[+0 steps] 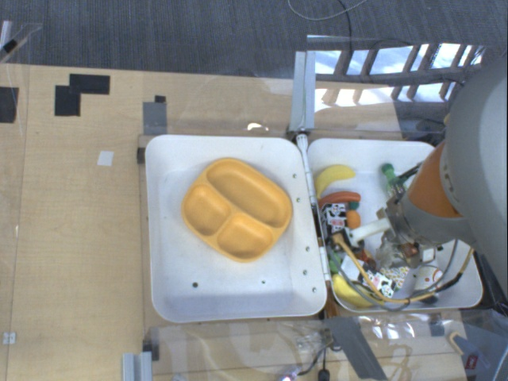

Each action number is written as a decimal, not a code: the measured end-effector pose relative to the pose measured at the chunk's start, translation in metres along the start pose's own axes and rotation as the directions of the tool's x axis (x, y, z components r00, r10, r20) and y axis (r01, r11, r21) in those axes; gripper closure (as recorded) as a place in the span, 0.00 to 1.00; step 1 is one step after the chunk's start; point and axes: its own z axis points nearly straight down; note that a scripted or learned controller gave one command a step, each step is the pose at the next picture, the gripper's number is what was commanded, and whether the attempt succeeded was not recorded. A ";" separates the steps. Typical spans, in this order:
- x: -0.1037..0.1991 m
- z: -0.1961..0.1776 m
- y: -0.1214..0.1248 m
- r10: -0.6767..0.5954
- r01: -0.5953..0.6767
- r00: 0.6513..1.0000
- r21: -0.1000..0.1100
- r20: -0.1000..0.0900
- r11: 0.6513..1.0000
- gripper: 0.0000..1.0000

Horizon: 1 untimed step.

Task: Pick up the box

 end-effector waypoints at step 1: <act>0.063 0.019 0.016 0.013 -0.013 1.000 0.013 0.018 1.000 1.00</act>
